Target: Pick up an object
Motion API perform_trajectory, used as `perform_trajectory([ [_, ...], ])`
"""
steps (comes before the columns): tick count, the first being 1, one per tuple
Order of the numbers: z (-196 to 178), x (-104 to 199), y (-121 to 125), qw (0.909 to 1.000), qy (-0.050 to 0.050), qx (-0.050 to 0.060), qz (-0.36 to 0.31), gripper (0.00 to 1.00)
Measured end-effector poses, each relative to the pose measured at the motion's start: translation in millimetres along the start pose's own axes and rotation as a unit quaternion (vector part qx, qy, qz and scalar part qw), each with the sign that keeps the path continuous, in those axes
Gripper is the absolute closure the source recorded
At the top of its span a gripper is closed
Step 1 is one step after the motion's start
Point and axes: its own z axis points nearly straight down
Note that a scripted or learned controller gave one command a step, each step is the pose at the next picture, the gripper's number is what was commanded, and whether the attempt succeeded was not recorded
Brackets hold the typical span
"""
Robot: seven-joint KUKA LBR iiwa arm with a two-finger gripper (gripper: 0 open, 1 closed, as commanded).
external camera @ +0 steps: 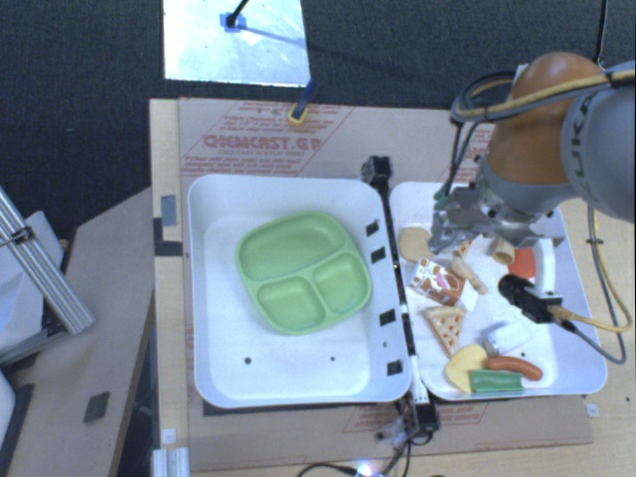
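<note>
The right bin [581, 361] holds several toy foods. My gripper [444, 235] hangs low over its far left part, beside a tan round piece [411, 241] and just above a red-and-white snack packet [436, 282]. A tan stick [473, 275] lies right of the packet. Nearer the front are a waffle-like wedge [445, 327], a yellow piece [461, 368], a green block [494, 384] and a red sausage [513, 368]. An orange-red piece [524, 263] and a white piece [508, 338] lie on the right side. Nothing shows between the gripper's tips.
The left bin [214, 366] holds a green divided plate [302, 271]. A black-clipped divider [393, 286] runs between the two bins. The arm's orange band and grey wrist [542, 137] hang over the right bin's far side.
</note>
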Motion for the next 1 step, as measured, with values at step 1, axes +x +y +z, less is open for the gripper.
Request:
perform_trajectory([
  [1,-10.2,55.7,-17.5,1.0,0.001,0.0,-0.002,1.0],
])
